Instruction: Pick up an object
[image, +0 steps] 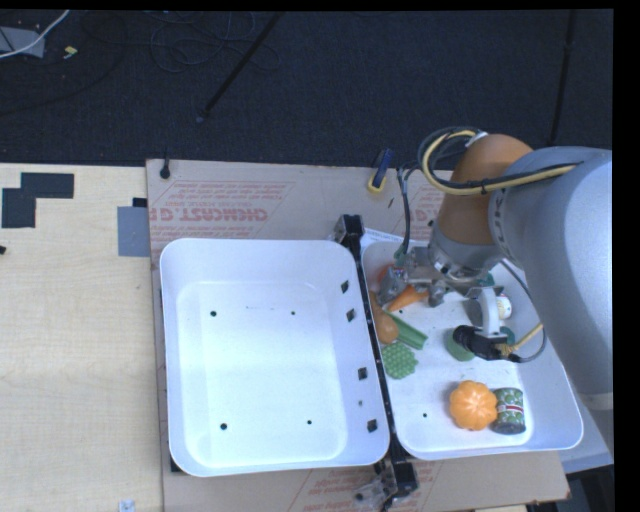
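overhead, slightly slanted, a wooden bench carries a sheet of brown cardboard (250, 205) with two shallow white bins set side by side on it. the left bin (180, 300) is the larger in view, with a bare white floor marked by a few small dark dots. the right bin (560, 425) touches it along a shared black clip rail and holds all the loose objects.

a grey robot arm (565, 250) with an orange band (480, 175) above its wrist reaches in from the right side and bends down over the upper part of the right bin. its gripper (420, 280) is low over the bin's upper left area, just above a small orange carrot-like piece (403, 299). whether the fingers are spread or closed cannot be told, and nothing can be seen clearly held between them.

just below the gripper, near the rail, lie a small orange-yellow item (386, 327), a flat green piece (410, 335) and a green knobbly block (400, 361), clustered and touching or nearly so. a dark green round object (462, 345) sits to the right of them, beside a white and black part of the arm's tooling. near the bin's lower edge rests an orange pumpkin-shaped toy (472, 405), with a small can (510, 410) touching its right side.

dark carpet and cables fill the background above the bench.
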